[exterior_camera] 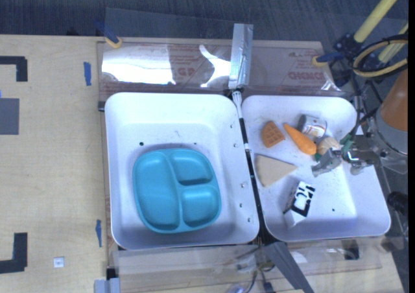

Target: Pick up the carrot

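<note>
The right bin (pixel 373 217) holds 1 carrot (pixel 299 139) near its back, lying slantwise, with 1 orange waffle-like piece (pixel 273 134) just beside it, 1 tan wedge (pixel 273 169), 1 black-and-white carton (pixel 299 201) and 1 small can (pixel 312 126). The gripper (pixel 327 159) (whether open or closed, I cannot tell) hangs just beside the carrot's lower end. The left bin (pixel 123 117) holds 1 blue divided plate (pixel 176 189).
</note>
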`<act>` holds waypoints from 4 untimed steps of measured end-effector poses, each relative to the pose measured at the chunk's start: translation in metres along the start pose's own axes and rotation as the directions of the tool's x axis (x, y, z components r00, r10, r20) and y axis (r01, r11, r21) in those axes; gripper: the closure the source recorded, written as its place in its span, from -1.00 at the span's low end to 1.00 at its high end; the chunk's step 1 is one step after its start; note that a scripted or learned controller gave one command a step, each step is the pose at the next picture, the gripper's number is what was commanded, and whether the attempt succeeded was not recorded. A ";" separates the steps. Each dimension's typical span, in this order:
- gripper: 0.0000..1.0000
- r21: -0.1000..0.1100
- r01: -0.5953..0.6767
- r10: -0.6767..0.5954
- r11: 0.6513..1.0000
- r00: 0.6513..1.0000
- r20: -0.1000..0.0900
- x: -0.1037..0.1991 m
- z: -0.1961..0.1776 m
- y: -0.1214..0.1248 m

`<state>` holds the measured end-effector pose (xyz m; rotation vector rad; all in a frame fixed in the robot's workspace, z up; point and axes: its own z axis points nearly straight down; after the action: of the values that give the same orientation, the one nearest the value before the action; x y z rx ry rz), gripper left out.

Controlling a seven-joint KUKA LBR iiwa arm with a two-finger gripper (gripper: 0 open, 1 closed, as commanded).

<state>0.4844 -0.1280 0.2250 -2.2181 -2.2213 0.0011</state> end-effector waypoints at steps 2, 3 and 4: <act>-1.00 0.003 -0.145 0.145 0.989 0.989 0.002 -0.048 0.065 0.112; -1.00 -0.014 -0.077 0.077 0.997 0.997 0.005 -0.039 0.134 0.122; 1.00 -0.009 -0.075 0.076 0.997 0.997 0.003 -0.038 0.127 0.121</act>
<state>0.6055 -0.1654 0.0975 -2.3069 -2.1418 -0.0057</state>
